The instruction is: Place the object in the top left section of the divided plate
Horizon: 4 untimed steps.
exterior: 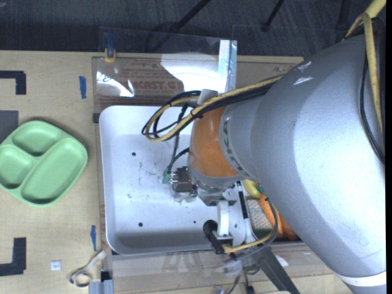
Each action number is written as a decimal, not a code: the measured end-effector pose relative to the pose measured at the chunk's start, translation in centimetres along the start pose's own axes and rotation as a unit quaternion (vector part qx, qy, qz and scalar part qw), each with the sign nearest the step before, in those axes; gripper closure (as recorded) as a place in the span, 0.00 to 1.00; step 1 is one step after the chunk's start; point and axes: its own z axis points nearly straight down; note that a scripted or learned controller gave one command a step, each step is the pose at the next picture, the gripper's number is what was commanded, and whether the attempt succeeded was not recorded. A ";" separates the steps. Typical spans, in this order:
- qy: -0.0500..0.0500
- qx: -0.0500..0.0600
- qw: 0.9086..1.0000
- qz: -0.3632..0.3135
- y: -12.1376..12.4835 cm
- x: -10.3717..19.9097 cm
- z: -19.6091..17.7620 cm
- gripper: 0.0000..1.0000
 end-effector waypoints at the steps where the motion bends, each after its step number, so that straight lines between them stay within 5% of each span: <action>1: -0.002 0.003 1.000 0.003 -0.4 2.7 -16.1 1.00; 2: -0.003 0.004 0.996 0.084 -2.7 7.0 -3.4 1.00; 3: 0.001 0.000 0.994 0.113 1.9 7.3 1.2 1.00; 4: 0.001 0.000 0.994 0.112 1.8 7.4 0.2 1.00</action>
